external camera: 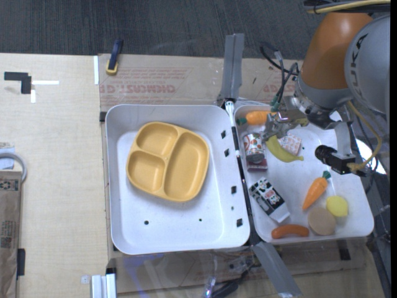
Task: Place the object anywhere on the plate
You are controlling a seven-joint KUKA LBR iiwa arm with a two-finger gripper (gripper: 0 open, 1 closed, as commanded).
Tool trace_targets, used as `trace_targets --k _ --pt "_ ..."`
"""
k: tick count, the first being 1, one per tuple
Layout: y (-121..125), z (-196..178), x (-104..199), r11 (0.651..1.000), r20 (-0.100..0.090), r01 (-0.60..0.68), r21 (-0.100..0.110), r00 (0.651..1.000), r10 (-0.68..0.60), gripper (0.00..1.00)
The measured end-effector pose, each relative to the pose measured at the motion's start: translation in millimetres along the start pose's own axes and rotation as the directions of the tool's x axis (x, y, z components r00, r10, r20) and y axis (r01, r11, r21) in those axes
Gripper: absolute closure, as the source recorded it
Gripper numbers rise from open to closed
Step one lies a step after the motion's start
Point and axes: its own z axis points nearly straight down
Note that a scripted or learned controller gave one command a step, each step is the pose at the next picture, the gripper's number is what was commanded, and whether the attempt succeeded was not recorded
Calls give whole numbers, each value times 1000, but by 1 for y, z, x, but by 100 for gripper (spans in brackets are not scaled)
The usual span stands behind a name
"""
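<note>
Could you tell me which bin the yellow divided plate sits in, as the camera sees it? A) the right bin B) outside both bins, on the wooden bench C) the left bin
C: the yellow divided plate lies in the left bin, while the carrot and banana lie in the right bin.

A yellow three-compartment plate (167, 161) lies in the left white bin (121, 228). To the right of the plate, the right bin (360, 225) holds a banana (280, 151), a carrot (315, 192), a small milk carton (269, 199) and a sausage (289, 231). The gripper (277, 120) hangs just above the banana, farther from the plate than the carton
</note>
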Motion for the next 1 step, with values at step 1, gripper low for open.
trace_targets --k 1 --pt "2 21 65 966 -1 258 -1 966 -258 100"
